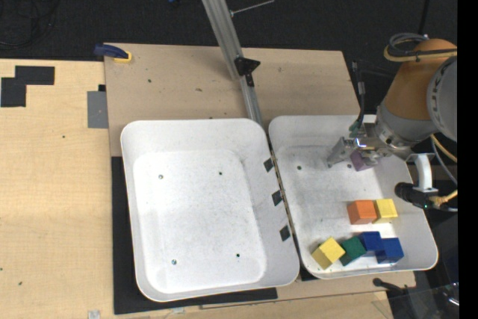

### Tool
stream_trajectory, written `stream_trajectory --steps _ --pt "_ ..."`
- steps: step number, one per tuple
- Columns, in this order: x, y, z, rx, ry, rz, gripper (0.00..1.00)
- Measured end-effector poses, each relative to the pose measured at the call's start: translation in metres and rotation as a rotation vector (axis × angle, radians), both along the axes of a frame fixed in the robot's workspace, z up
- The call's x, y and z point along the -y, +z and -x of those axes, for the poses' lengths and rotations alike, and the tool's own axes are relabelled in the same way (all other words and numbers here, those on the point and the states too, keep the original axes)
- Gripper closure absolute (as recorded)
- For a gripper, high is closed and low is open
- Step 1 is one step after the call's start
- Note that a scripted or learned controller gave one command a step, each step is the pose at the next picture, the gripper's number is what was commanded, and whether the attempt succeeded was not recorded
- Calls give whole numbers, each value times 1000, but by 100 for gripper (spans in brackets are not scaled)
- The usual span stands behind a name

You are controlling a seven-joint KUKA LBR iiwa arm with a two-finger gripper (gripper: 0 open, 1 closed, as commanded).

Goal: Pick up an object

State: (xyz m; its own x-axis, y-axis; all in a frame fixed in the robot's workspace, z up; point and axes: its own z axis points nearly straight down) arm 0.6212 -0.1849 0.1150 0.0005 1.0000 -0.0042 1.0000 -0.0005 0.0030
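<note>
Gripper (pixel 357 153) sits low in the right bin (pixel 314 138), in its upper half, with the grey arm (pixel 418 97) and its orange band reaching in from the right. A small purple block (pixel 363 160) shows right at the tool's tip, dull mauve, roughly cube-shaped, partly covered by the metal parts above it. Whether the tool is clenched on it or merely resting against it cannot be told; the tip is small and cluttered at this scale.

Other candidate objects, all placed relative to the purple block:
- orange block (pixel 363 211), below it, a clean square top face, well apart from the gripper.
- yellow block (pixel 387 208), touching the orange one on its right side (paler, slightly smaller-looking).
- second yellow block (pixel 327 252), further below and to the left, turned at an angle near the bin's front rim.
- green block (pixel 352 248), just right of that yellow one, dark and partly tucked against it.
- blue blocks (pixel 383 246), below and slightly right, two or so pressed together; the seams between them are hard to make out.

Left bin (pixel 149 153) lies well to the left of the purple block, across the divider clips. A slanted aluminium rail (pixel 222 26) rises above and left of it. The arm's upper part is cut off at the frame's right side.
</note>
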Motion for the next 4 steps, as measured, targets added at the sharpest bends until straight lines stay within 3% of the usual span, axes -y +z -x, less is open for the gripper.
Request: stream_trajectory --steps 1,2,3,4 --pt "-1 3 -5 16 0 0 0" --pt "1 11 -4 15 -2 2 100" --pt "-1 54 -7 -1 1 -4 100" --pt "3 117 -3 1 1 -3 100"
